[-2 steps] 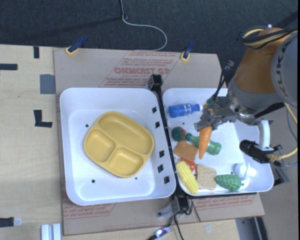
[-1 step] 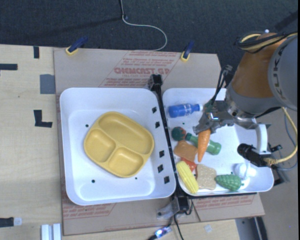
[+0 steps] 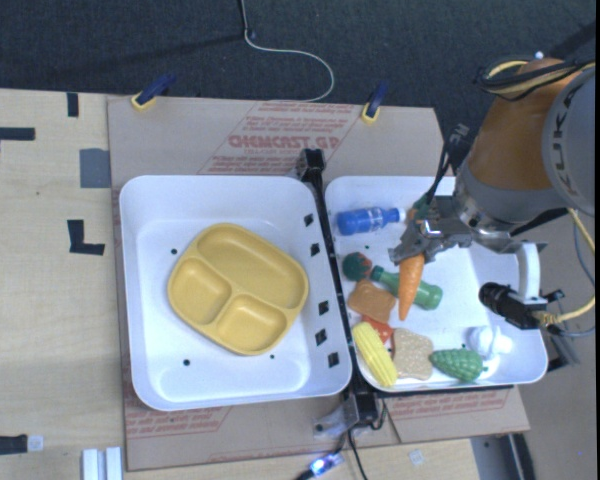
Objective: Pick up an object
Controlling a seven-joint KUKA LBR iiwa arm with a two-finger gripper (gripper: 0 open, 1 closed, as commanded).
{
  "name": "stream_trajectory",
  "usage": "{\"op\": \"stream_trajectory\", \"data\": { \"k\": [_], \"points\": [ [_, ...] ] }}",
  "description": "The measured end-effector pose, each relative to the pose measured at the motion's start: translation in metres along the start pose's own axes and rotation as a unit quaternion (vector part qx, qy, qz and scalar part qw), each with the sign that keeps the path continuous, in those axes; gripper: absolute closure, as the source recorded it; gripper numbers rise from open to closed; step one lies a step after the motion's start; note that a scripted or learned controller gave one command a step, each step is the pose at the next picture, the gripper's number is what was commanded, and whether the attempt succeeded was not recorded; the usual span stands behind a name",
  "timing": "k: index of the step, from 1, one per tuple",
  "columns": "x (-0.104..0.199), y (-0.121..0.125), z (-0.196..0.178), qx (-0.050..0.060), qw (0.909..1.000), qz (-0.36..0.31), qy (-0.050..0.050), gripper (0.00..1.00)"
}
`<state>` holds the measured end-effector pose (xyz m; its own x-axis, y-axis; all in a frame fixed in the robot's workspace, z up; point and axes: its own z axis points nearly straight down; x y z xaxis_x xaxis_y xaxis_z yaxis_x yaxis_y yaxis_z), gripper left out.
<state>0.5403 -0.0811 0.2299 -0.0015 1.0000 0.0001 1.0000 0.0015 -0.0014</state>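
Crowding carrot (image 3: 409, 285): bottle (image 3: 368, 219), corn (image 3: 374, 354), bread (image 3: 413, 353).

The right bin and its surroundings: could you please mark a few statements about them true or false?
1. The gripper holds the toy carrot between its fingers. True.
2. The yellow divided plate lies in the right bin. False; it lies in the left bin.
3. The blue bottle lies near the right bin's far edge. True.
4. The corn cob lies on the plate. False; it lies in the right bin's near left corner.
5. The carrot lies flat. False; it hangs tip down.
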Motion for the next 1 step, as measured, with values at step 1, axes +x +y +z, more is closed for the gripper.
{"op": "stream_trajectory", "data": {
  "k": [1],
  "points": [
    [-0.0015, 0.0017, -0.0018, 0.0, 1.0, 0.0, 0.0, 1.0]
  ]
}}
